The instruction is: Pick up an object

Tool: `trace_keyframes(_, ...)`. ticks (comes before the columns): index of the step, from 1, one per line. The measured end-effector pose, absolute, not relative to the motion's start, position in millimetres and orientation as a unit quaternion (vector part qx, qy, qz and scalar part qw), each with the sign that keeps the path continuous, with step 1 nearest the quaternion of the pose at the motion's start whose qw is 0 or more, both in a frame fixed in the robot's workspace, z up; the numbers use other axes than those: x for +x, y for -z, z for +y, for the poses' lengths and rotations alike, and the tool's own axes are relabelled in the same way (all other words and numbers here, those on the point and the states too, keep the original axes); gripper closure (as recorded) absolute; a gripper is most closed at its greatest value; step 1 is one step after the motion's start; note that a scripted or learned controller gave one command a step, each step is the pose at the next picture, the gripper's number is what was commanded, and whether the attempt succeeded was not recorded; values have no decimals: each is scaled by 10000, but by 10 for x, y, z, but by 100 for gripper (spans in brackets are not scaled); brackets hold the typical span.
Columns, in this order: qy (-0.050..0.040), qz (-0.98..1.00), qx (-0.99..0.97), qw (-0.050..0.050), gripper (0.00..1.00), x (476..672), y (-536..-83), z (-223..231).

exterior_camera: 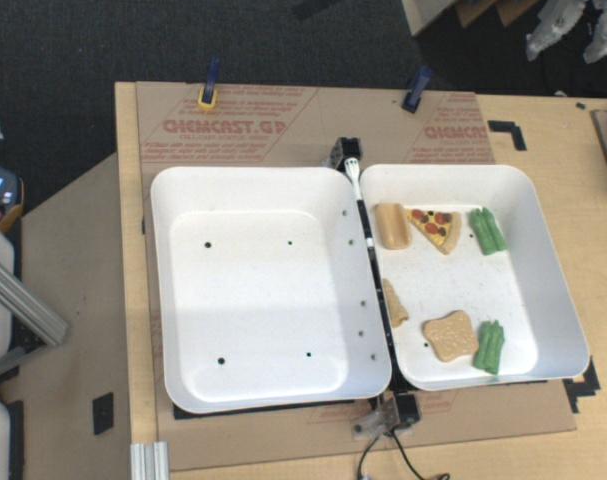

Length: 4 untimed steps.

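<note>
The right bin (543,268) holds several toy foods. Along its far side lie a tan bread roll (390,225), a pizza slice (435,227) with red toppings, and a green vegetable piece (488,231). A small tan scrap (393,303) rests against the bin's left wall. Near the front edge a slice of toast (450,335) lies flat, and a second green vegetable piece (490,346) touches its right side.
The left bin (253,288) sits beside the right one on a cardboard sheet (313,118), which is clamped at its far edge. A pale mechanical shape (561,13) shows at the top right corner, well off the bins. Cables (388,438) trail at the front.
</note>
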<state>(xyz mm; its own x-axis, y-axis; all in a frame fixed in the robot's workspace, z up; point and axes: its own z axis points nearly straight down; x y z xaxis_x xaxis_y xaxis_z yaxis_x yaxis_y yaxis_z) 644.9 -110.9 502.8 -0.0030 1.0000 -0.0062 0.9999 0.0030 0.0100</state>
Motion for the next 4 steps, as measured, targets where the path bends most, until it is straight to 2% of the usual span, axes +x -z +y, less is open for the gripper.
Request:
trace_keyframes(1, -24, 7086, 7056, 88, 100, 6455, -5143, -1104)
trace_keyframes(2, -20, 7085, 7057, 82, 0, 6455, -5137, -1105)
trace_keyframes(3, -31, 7090, 7051, 114, 100, 6461, -5252, -1099)
trace_keyframes(4, -27, 7088, 7053, 108, 0, 6461, -5247, -1099)
